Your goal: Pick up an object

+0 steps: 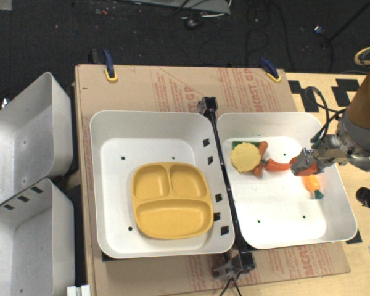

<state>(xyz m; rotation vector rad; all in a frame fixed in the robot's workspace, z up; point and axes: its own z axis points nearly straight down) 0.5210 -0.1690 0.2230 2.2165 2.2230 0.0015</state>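
Two bins; toys sit in the right bin (277, 227). I have the gripper (306, 163) low by the orange toy (312, 183), grip state unreadable. Approach step; next I need a descent and a clean pinch.
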